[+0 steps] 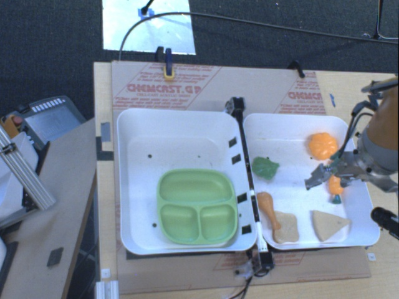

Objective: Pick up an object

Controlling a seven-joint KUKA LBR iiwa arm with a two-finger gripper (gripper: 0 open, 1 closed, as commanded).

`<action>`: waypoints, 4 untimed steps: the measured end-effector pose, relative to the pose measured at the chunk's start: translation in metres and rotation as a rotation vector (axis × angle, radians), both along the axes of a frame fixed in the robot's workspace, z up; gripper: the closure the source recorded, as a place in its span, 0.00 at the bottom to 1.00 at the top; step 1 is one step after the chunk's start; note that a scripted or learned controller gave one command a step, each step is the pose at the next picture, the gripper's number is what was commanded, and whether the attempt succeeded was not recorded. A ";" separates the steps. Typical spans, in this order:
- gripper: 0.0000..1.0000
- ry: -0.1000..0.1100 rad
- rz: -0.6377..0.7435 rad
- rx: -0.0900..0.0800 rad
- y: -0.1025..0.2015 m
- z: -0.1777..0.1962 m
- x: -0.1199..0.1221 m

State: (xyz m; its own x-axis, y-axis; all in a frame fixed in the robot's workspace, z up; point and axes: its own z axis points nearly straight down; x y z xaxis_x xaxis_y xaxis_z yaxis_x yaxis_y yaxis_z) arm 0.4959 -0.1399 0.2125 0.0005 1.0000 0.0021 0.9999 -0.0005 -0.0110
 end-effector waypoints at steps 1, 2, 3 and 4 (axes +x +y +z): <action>0.00 -0.013 0.004 -0.002 0.000 0.006 0.003; 0.00 -0.008 0.002 -0.001 0.000 -0.036 0.005; 0.00 -0.008 0.002 0.000 0.008 -0.090 0.011; 0.00 -0.008 0.001 -0.001 0.009 -0.130 0.011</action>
